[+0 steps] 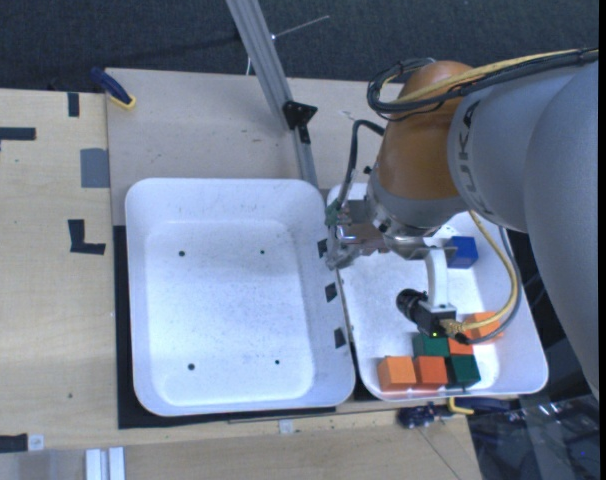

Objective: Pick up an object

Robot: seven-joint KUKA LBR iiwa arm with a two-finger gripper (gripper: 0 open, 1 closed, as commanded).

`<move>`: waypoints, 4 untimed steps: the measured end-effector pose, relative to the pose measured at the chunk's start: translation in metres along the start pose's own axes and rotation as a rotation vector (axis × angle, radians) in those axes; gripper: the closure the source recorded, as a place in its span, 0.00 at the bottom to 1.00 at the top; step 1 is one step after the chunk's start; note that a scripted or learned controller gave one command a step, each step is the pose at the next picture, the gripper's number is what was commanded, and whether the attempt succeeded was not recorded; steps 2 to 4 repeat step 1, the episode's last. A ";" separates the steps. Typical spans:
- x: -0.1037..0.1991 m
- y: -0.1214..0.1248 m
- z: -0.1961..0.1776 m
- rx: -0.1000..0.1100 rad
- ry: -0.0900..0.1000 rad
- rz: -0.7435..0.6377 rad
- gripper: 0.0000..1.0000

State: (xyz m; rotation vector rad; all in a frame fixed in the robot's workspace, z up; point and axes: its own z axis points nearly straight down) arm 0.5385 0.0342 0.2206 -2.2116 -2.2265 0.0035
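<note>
I am at the approach step, my gripper (345, 240) hanging over the right bin's (379, 308) 9 o'clock rim, wide or narrow I cannot tell, and my next move should carry it toward 5 o'clock, down onto the orange block (396, 371).

White bins (223, 308), orange blocks (397, 373), green block (464, 370), blue block (464, 251), grey arm (543, 148), orange band (423, 153)

bulky grey arm (543, 148) with a glossy orange band (418, 143).

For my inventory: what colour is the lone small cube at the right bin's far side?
The small cube is blue; camera view.
</note>
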 end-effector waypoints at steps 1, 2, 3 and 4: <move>0.049 -0.001 -0.002 -0.001 0.001 -0.001 1.00; 0.049 -0.001 -0.002 -0.001 0.001 -0.001 1.00; 0.049 -0.001 -0.002 -0.001 0.001 -0.001 1.00; 0.049 -0.001 -0.002 -0.001 0.001 -0.001 1.00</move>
